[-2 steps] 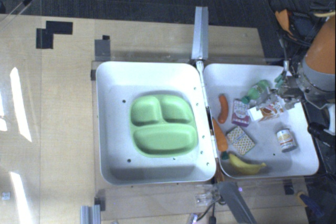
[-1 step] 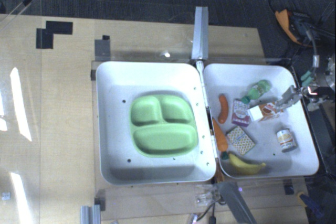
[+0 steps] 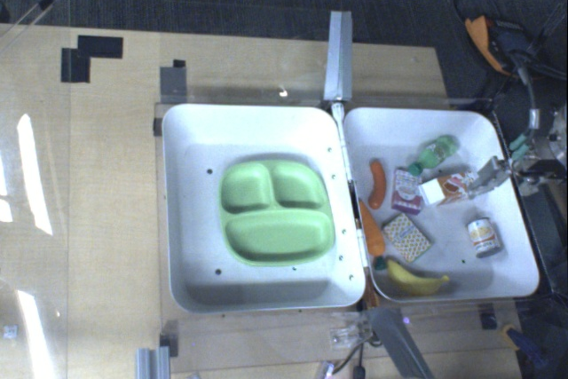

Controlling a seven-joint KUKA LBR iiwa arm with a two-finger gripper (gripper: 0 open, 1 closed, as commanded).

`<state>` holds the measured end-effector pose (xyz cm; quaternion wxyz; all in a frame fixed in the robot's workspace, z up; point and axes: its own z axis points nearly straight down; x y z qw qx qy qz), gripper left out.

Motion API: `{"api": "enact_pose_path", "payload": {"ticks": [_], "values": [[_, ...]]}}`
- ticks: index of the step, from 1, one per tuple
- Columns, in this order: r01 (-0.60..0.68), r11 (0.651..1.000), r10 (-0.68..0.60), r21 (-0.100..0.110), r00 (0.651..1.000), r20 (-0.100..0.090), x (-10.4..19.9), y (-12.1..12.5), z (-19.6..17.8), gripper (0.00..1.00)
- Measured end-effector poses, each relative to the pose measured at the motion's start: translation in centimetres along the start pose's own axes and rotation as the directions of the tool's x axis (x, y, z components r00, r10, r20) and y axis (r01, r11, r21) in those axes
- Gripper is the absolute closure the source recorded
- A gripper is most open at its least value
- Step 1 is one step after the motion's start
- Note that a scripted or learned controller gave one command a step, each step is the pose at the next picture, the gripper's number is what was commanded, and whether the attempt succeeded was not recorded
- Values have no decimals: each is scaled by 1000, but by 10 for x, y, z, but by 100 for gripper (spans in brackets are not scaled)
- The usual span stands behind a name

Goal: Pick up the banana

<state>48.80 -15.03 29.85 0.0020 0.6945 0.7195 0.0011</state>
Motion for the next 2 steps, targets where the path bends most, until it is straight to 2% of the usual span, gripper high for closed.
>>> {"api": "enact_pose_path", "payload": {"ticks": [1, 2], "values": [[5, 1000, -5, -5, 1000, 1, 1, 2, -12, 100], [4, 1000, -4, -5, 1000, 0, 1, 2, -12, 0]]}}
